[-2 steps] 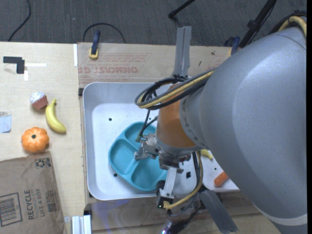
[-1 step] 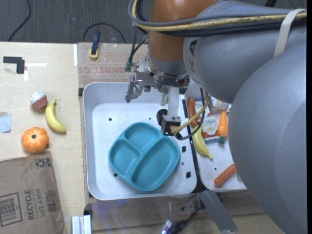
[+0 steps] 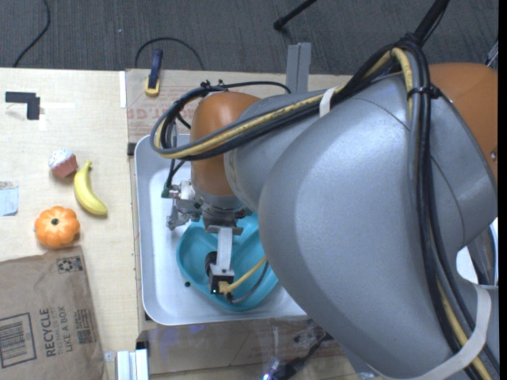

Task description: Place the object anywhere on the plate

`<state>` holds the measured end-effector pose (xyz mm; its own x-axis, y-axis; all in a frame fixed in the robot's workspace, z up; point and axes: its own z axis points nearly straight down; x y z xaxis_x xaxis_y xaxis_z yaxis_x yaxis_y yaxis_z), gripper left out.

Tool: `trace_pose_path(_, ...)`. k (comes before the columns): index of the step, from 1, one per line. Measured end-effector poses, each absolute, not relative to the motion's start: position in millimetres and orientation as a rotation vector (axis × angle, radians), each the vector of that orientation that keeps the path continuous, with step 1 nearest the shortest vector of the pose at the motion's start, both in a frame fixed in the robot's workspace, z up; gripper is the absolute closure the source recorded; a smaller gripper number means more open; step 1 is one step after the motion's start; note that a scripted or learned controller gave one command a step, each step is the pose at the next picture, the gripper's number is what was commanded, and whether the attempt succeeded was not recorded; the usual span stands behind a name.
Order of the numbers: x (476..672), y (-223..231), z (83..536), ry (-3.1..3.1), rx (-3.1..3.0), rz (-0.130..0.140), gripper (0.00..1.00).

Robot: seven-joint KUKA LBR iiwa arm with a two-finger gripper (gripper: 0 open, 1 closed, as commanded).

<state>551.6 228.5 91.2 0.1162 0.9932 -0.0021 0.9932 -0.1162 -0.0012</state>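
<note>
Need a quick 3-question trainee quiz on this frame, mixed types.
1. True or false: the blue plate lies inside the white bin.
2. Which lies closest to the banana? A) cupcake toy B) black L-shaped piece C) blue plate
3. What word is printed largest on the brown paper bag?
Key: 1 true; 2 A; 3 RECYCLE.
</note>
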Motion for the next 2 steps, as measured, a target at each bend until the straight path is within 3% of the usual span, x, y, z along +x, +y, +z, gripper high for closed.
trace_pose_path(1, 552.7, 229, 99, 2.090, 2.341, -0.004, 1.00)
trace_pose_path(2, 541.8, 133, 125, 1.811, 2.574, 0.057, 1.00)
